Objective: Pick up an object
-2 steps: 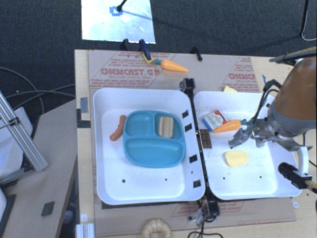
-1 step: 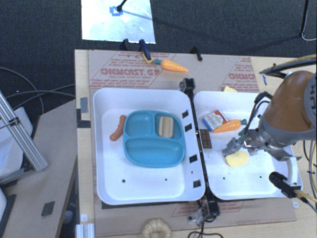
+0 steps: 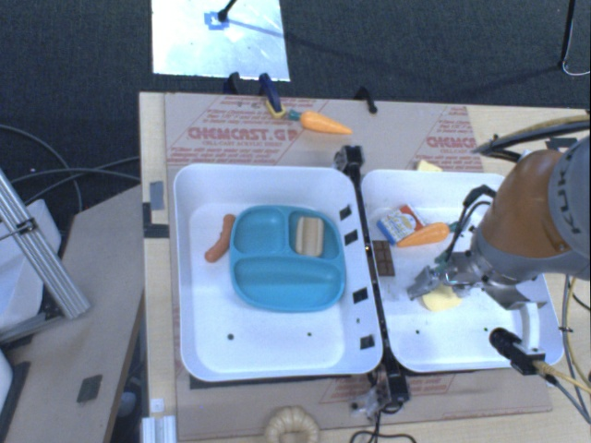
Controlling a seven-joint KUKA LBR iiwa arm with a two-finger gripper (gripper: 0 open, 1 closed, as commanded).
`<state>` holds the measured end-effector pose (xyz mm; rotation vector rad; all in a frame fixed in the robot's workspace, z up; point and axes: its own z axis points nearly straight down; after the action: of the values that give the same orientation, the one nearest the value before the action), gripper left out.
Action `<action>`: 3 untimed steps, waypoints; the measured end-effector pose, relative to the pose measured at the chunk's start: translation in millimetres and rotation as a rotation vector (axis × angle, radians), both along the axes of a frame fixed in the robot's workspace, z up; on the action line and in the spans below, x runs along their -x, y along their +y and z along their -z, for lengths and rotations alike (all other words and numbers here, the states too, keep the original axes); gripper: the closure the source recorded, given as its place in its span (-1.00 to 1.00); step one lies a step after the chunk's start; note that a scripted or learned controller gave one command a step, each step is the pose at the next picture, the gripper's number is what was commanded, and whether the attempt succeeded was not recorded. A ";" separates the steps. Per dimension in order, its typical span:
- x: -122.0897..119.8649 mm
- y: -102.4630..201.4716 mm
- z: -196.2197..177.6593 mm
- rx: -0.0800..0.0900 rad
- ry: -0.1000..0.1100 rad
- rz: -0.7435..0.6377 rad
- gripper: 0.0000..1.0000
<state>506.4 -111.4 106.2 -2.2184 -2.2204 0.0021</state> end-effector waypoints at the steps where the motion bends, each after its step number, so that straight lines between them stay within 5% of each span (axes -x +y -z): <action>1: -1.0 -0.2 21.2 0.002 -0.004 0.000 -1.00; 2: -5.0 -1.0 6.5 0.005 -0.018 -0.001 1.00; 3: -16.6 3.0 -45.8 0.002 -0.010 -0.004 1.00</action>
<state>523.0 -108.5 152.0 -2.2203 -2.2308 -0.0067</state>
